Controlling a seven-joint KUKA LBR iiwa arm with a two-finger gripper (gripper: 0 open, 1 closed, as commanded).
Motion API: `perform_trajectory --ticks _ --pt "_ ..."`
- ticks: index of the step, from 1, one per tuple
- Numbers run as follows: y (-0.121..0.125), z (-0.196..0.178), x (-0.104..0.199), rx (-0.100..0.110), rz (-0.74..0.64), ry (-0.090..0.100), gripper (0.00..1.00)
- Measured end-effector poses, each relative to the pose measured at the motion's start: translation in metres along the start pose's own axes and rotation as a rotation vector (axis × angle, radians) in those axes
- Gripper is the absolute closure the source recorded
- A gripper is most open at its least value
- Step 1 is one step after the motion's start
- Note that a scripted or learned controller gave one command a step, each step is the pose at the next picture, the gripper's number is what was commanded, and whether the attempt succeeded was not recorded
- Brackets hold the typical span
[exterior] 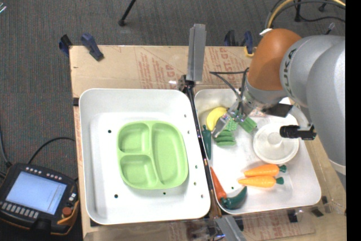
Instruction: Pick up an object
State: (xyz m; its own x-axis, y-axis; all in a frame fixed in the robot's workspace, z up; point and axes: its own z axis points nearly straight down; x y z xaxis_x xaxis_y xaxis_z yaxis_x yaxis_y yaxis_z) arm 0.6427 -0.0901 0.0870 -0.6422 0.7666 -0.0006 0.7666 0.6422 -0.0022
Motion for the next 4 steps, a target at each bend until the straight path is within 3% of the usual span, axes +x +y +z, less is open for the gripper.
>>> perform_trajectory --ticks 1,2,3,4 --pt "-0.021 -0.001 0.018 -0.001 0.059 -0.004 0.00" --pt "-0.019 -0.011 0.019 -0.002 0.051 -0.002 1.00" --pt "0.033 -0.105 0.049 -0.010 0.145 -0.004 1.00" --pt "0.078 -0.151 0.090 -0.003 0.301 0.000 1.00"
